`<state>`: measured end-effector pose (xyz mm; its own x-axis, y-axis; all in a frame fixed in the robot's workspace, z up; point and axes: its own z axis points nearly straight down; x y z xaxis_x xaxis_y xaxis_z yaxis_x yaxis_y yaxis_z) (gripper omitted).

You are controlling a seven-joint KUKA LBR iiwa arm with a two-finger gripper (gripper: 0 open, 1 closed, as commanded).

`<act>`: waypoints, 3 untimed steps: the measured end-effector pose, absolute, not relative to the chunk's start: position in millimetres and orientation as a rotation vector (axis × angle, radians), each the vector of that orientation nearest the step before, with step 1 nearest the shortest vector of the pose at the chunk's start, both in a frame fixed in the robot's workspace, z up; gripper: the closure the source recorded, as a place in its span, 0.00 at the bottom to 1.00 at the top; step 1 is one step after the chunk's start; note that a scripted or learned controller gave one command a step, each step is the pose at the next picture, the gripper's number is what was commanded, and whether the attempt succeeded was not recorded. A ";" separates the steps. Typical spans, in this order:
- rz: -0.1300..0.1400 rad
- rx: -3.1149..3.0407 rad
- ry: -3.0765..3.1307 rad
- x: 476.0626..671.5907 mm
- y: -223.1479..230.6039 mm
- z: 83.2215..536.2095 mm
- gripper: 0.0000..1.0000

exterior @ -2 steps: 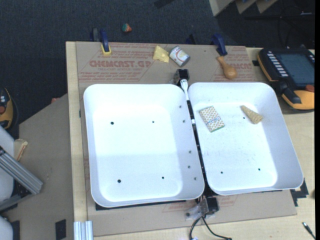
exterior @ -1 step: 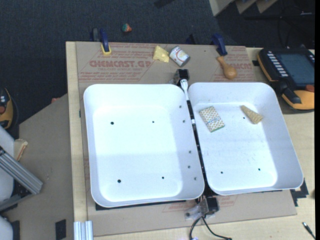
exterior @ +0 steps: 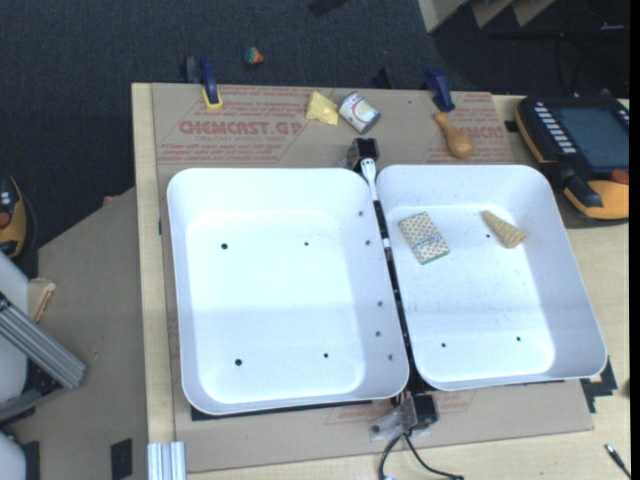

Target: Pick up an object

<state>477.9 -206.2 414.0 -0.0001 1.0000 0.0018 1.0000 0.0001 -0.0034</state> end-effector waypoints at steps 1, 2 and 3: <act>0.009 -2.197 -2.223 478.1 -87.1 276.7 1.00; -0.024 -2.229 -2.238 480.3 -60.2 499.4 1.00; -0.001 -2.222 -2.222 479.5 -61.0 489.4 0.00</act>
